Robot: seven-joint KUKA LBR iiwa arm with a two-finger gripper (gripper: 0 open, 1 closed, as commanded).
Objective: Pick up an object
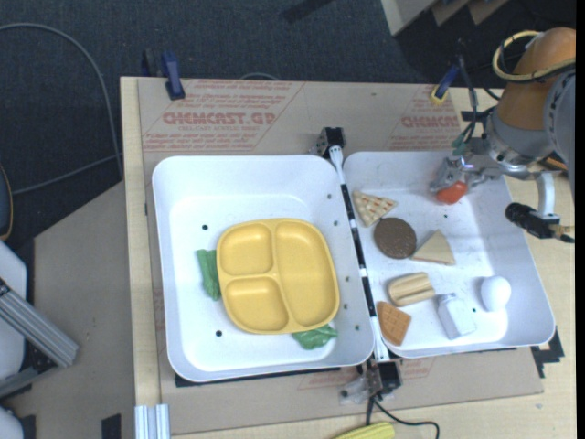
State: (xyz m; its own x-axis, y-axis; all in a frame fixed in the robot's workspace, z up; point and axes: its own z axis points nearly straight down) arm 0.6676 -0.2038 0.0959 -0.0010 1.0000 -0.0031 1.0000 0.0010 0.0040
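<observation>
A small red-orange object [450,192] sits at the far end of the right bin [521,332], directly under the tool [454,179]. Whether the tool grips it I cannot tell. The left bin [174,273] holds a yellow divided plate [277,274].

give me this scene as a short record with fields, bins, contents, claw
left bin: yellow divided plate, green pieces under its left and lower edges
right bin: waffle wedge, brown round patty, tan wedge, bread roll, orange cracker, grey block, white egg
claw: at right bin's far side, over a red-orange item
grasp: cannot tell
</observation>
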